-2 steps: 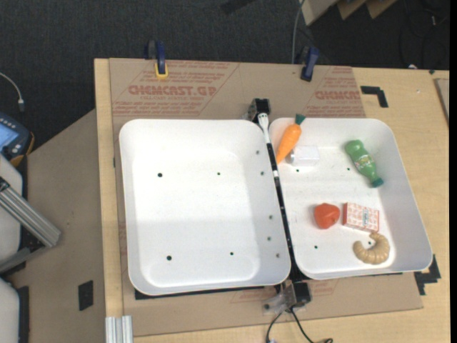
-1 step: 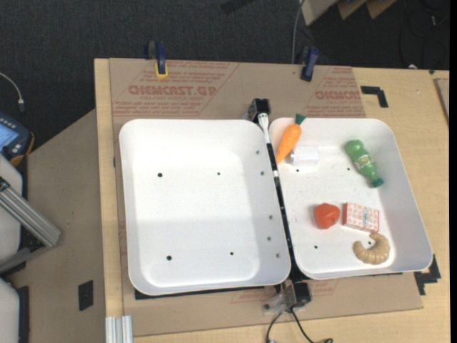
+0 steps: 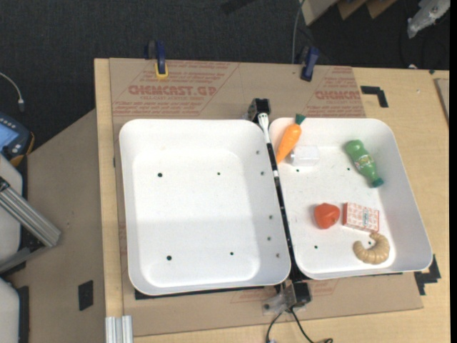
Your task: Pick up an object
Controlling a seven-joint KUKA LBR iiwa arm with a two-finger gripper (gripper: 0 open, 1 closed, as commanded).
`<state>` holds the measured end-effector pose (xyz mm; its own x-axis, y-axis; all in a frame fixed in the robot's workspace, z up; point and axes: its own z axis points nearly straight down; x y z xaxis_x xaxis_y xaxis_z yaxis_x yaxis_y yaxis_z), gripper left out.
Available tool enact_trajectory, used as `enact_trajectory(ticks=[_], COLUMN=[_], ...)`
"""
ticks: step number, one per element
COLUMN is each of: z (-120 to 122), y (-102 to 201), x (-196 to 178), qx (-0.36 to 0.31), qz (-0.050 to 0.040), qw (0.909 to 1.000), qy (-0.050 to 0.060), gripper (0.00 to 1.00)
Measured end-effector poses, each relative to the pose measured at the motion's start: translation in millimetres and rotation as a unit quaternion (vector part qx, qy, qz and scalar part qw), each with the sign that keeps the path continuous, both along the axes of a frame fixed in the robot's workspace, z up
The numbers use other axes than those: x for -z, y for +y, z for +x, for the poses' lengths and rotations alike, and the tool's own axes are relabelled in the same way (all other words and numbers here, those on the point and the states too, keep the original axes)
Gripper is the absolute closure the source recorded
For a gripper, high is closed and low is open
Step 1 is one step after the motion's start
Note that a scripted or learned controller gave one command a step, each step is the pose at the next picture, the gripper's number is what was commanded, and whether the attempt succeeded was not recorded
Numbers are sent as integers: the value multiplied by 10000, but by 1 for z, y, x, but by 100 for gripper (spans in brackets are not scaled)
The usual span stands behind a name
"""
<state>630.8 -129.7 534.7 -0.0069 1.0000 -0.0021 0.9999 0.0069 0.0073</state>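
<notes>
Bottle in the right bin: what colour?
Green; the bottle shows best in the camera view, lying near the right bin's far right.

Bench (image 3: 107,191) bearing two white bins (image 3: 200,206)

Carrot (image 3: 288,141), bottle (image 3: 363,163), tomato (image 3: 326,216), croissant (image 3: 373,249) in right bin (image 3: 407,191).

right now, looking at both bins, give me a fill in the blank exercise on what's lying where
1. All the objects lie in the ____ bin.
2. The carrot lies against that bin's ____ edge.
3. The patterned card lies directly right of the ____ object.
4. The bottle is coloured ____.

Missing words: right; left; red; green
</notes>
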Motion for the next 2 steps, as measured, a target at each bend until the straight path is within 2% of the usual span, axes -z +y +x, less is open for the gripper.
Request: enact_trajectory(ticks=[1, 2], z=[32, 31], y=[51, 48], x=[0, -12], qx=[4, 21], qz=[7, -12], qw=[10000, 10000], qy=[10, -14], gripper=[0, 100])
